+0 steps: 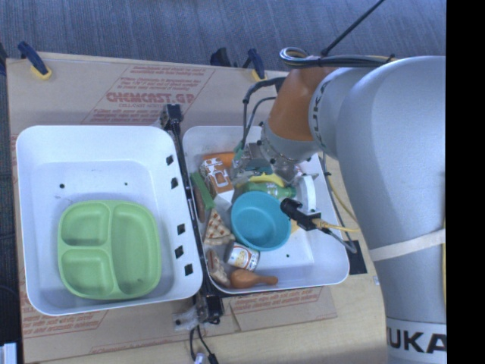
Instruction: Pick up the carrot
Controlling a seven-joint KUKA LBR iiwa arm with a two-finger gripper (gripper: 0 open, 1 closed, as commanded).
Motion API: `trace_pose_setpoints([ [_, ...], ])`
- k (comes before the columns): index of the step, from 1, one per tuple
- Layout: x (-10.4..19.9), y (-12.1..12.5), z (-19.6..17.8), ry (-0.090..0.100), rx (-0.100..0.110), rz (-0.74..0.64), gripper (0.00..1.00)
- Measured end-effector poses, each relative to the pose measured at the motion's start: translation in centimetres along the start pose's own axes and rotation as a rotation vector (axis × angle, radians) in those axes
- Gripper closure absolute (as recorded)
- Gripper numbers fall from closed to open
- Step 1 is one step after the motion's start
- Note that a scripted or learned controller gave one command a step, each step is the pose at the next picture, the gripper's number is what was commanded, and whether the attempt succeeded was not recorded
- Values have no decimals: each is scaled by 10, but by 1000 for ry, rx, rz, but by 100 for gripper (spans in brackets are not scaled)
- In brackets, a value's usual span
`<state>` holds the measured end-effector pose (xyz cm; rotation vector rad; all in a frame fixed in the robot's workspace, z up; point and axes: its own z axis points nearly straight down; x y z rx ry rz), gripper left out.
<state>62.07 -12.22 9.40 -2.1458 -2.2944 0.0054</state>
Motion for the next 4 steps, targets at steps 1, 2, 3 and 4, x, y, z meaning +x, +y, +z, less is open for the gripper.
trace_pose_setpoints([
  [1,-25,26,-140,-6,-12,-35,0],
  [2,3,41,-17,-2,-15,69,0],
  [3,-15,26,-13,5,-20,122,0],
  [4,-15,20,-13,4,2,115,100],
])
